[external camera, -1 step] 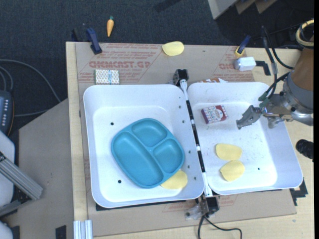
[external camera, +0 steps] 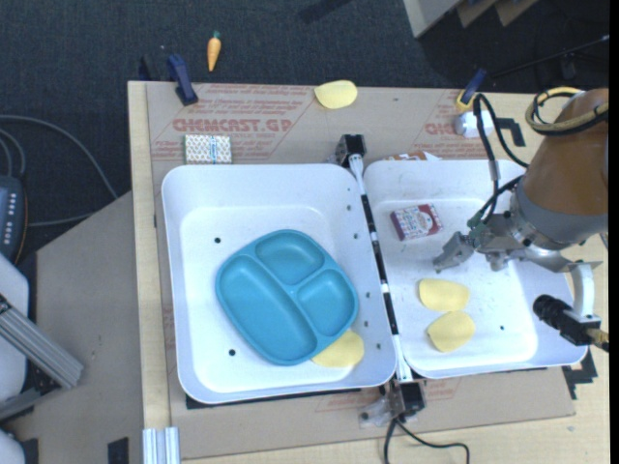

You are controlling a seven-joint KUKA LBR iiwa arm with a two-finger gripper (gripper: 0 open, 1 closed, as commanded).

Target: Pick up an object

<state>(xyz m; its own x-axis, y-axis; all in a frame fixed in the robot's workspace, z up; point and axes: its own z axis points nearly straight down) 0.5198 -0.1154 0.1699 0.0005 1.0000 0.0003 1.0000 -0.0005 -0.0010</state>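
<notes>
Gripper (external camera: 462, 249) at centre right of frame, over right bin (external camera: 513, 356), fingers apart, nothing between them. Two yellow pieces (external camera: 443, 294) just below; red packet (external camera: 416, 222) upper left.

A carrot toy (external camera: 214, 51) lies on dark carpet (external camera: 77, 27).

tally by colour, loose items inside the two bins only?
Yellow pieces: 3, two in the right bin at and, one in the left bin by the plate
Blue divided plate: 1
Red-and-white packet: 1
Total: 5
</notes>
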